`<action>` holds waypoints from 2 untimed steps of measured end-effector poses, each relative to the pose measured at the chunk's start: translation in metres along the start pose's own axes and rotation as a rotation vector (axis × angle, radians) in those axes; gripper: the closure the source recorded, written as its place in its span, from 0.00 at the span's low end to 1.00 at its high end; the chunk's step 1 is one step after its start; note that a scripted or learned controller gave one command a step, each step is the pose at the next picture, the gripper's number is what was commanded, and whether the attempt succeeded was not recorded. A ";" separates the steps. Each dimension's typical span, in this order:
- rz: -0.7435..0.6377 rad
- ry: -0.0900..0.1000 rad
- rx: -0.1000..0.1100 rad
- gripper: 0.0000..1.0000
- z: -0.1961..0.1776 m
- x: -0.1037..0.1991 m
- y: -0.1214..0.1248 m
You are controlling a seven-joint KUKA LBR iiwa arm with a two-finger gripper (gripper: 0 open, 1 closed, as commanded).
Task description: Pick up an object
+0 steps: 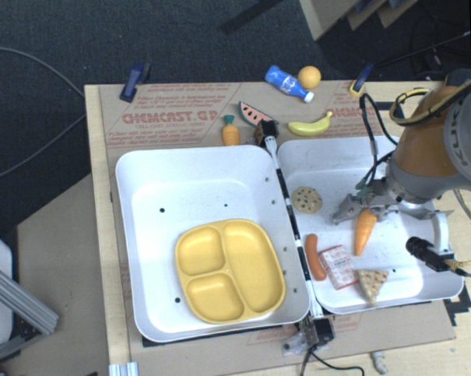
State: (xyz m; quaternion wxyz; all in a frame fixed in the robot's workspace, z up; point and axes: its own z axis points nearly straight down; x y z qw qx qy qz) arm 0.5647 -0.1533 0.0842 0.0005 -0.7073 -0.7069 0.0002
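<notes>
Single fixed camera, mounted above the bench (pixel 177 108) and looking down at a slant toward the far edge. The frame takes in both bins whole: the left bin (pixel 142 187) and the right bin (pixel 327 152), side by side at mid-frame. Dark floor (pixel 58 43) shows beyond the far edge and to the left. The arm (pixel 432 147) enters from the right. The camera stands back far enough to take in the bench's full width.
</notes>
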 end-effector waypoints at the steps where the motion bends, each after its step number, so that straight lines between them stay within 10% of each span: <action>1: 0.001 -0.001 -0.003 1.00 -0.010 0.000 0.001; 2: -0.002 0.000 -0.002 1.00 -0.101 0.068 -0.002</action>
